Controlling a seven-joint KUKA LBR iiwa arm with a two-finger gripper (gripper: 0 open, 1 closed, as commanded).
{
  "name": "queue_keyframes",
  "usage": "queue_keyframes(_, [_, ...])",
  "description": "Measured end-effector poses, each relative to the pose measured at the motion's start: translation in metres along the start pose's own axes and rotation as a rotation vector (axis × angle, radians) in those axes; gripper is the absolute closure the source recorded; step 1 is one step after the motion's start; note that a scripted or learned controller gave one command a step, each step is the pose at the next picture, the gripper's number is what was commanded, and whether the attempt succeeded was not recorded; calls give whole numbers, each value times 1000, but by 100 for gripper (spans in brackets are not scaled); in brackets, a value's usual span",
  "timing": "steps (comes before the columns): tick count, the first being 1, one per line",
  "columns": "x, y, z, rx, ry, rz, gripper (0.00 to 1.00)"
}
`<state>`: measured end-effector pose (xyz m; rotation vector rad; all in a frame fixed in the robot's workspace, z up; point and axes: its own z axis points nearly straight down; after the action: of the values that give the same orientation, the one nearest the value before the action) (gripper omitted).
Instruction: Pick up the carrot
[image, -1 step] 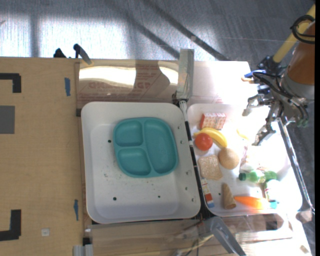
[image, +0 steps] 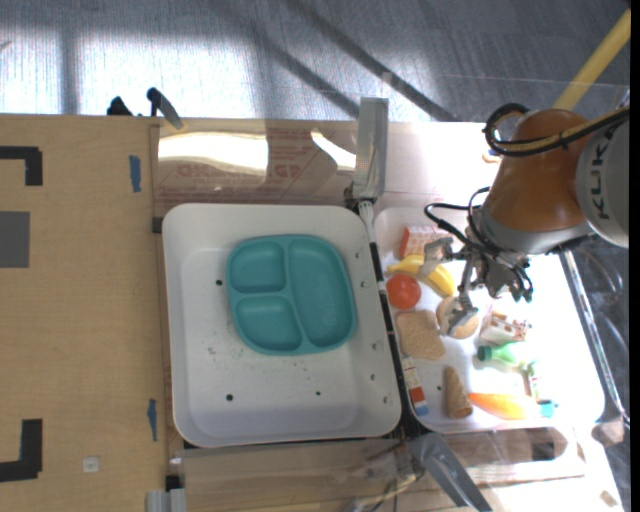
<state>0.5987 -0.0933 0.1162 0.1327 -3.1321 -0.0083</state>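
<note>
The carrot (image: 498, 405) is orange and lies flat near the front edge of the right bin (image: 572, 330), pointing left, with a small teal piece just past its right end. My gripper (image: 462, 316) hangs over the middle of that bin, some way behind and left of the carrot. It hovers beside a tan slice of bread (image: 422, 336). The carrot lies apart from the gripper and nothing touches it.
The right bin also holds a red box (image: 415, 242), a banana (image: 428, 272), a tomato (image: 403, 291), a brown roll (image: 456, 392), a white packet (image: 502, 327) and a green toy (image: 500, 352). A teal divided plate (image: 292, 294) sits in the left bin (image: 190, 330).
</note>
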Motion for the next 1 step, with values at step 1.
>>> queue_keyframes(1, [10, -3, 21, 7, -24, 107, 0])
